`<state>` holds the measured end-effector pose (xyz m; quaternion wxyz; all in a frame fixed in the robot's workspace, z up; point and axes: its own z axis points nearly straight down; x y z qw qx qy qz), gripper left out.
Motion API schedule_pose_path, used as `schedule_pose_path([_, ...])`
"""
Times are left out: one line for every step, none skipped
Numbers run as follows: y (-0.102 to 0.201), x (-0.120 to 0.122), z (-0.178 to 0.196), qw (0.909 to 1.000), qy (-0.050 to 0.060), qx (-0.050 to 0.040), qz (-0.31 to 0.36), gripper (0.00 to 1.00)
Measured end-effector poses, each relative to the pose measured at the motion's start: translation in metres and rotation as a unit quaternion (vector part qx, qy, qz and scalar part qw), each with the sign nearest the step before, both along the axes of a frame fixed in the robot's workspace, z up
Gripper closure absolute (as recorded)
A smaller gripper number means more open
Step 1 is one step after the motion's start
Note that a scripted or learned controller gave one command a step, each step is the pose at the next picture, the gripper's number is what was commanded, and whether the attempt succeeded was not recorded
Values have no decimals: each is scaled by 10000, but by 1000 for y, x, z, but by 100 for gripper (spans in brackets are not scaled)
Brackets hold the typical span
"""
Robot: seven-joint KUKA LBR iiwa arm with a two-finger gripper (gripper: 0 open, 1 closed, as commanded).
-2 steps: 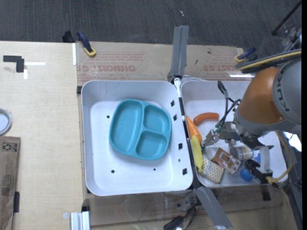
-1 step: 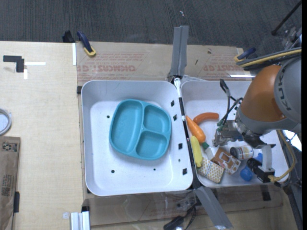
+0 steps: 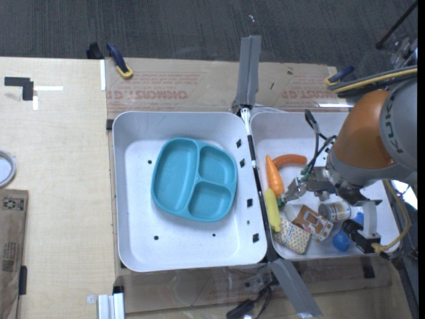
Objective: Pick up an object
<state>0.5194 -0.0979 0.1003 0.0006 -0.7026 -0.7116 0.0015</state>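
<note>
Down in the right bin [image 3: 312, 119], the gripper [image 3: 290, 193] sits beside the carrot [image 3: 274, 174]; I cannot tell if it is open.

Teal plate [image 3: 194, 179] — smooth matt plastic; bench [image 3: 53, 178] — pale wood grain

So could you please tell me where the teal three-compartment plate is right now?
The teal three-compartment plate lies alone in the middle of the left white bin, across the divider from the orange carrot in the right white bin.

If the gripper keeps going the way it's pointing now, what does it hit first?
Probably the carrot: the gripper points toward the picture's left, just right of it. Depth is unclear from above, so it might pass over it.
</note>
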Motion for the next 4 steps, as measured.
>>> schedule_pose_path([-1,0,9,10000,4,-1,-21,100])
schedule_pose_path([-1,0,9,10000,7,0,-17,0])
schedule_pose_path([2,32,65,10000,-9,-1,44,0])
schedule_pose_path([15,50,91,10000,-6,-1,-25,0])
